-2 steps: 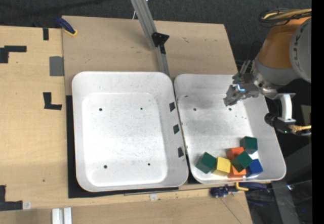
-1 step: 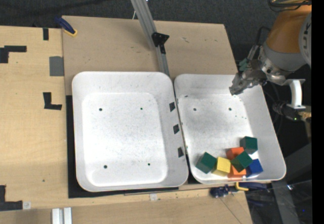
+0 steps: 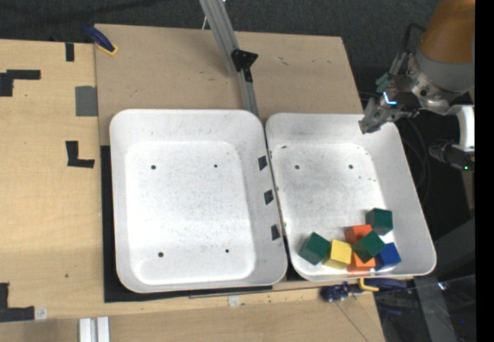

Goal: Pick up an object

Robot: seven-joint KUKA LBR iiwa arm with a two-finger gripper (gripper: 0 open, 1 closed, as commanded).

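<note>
several small coloured blocks (image 3: 356,245) are heaped in the right bin's (image 3: 324,178) near corner. the gripper (image 3: 373,118) is seen over the bin's far rim, its state untellable; an outer block is best targeted.

Table (image 3: 193,62): matt, pale wood-look board, lightly scuffed. Two bins (image 3: 123,201), below and left of the gripper (image 3: 370,120): smooth white plastic, speckled with dark flecks. Blocks (image 3: 351,246): smooth, matt-coloured. Slanted rail (image 3: 212,1): brushed grey metal. Arm casing (image 3: 451,24): glossy orange.
</note>
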